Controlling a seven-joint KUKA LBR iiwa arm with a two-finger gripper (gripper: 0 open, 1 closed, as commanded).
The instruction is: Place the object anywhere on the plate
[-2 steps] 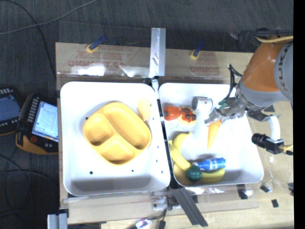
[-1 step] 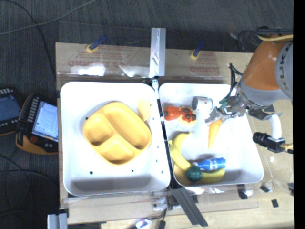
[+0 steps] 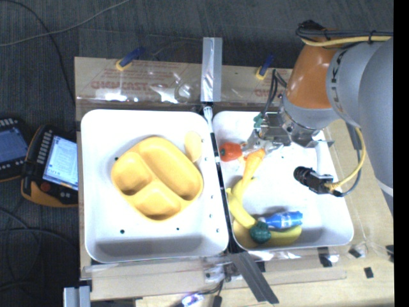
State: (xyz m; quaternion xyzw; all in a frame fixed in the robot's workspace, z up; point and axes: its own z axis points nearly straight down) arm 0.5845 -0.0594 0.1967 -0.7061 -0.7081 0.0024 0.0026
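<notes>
Gripper (image 3: 267, 135) low in the right bin (image 3: 339, 232) by the carrot (image 3: 253, 162) — fingers' state I cannot tell — it needs a sure hold, then straight across to the yellow plate (image 3: 156, 178).

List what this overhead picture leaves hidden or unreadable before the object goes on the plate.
- Gripper: the wrist covers its fingers from above, so open, shut or holding cannot be told.
- Orange carrot-like piece: its upper end runs under the gripper; contact is unclear.
- Green item by the blue bottle: too small to identify.
- Pale piece beside the yellow plate: partly hidden by the plate's rim.
</notes>
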